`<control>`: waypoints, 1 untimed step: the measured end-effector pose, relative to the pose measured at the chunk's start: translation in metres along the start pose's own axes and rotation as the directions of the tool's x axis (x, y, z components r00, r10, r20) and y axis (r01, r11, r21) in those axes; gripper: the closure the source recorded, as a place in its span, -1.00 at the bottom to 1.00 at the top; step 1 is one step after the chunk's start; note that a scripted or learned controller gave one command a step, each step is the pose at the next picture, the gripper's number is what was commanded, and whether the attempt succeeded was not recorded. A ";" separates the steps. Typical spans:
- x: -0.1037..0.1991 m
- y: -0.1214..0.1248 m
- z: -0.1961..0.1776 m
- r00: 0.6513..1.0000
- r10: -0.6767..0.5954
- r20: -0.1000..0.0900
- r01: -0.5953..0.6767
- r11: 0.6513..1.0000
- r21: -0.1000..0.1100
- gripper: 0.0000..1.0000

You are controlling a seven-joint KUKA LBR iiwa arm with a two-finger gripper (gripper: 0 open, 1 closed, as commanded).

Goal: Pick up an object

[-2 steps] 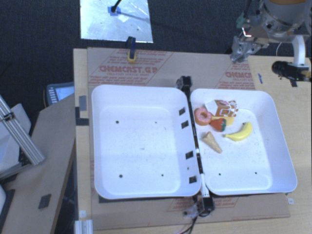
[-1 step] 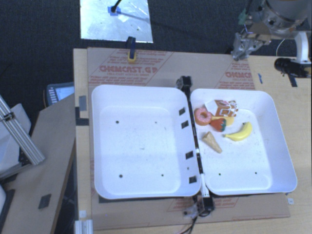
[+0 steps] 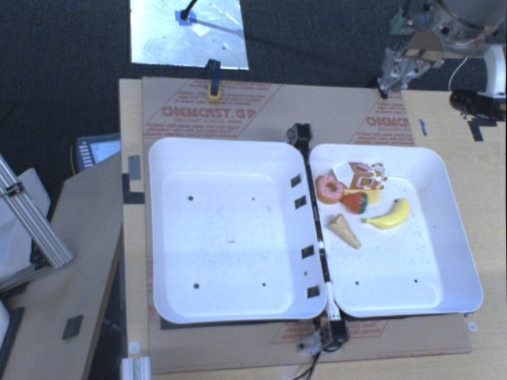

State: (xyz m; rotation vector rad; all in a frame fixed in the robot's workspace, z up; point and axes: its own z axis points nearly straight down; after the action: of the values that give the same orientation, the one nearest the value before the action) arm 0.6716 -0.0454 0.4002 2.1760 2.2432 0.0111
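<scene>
Lying in the right bin (image 3: 444, 212), well below and a little left of the hand (image 3: 394, 76): one yellow banana (image 3: 389, 215), curved, smooth, long axis slanting from lower left up to upper right. Beside it, further left of the hand's line: pink doughnut (image 3: 328, 188), red strawberry-like piece (image 3: 354, 203), tan cone (image 3: 344, 230), and an orange-and-white item (image 3: 366, 176) too blurred to identify. Hand raised over the desk (image 3: 333, 105); finger spacing cannot be told. Arm cut off at frame top.

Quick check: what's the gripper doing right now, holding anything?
Gripper: raised above the bench beyond the right bin, away from the toys; whether it is open or closed cannot be told.
</scene>
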 end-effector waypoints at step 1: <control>0.000 0.001 -0.011 1.000 -0.006 0.002 0.006 1.000 -0.004 1.00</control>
State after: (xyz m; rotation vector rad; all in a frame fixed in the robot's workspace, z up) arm 0.6723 -0.0452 0.4117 2.1666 2.2468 0.0132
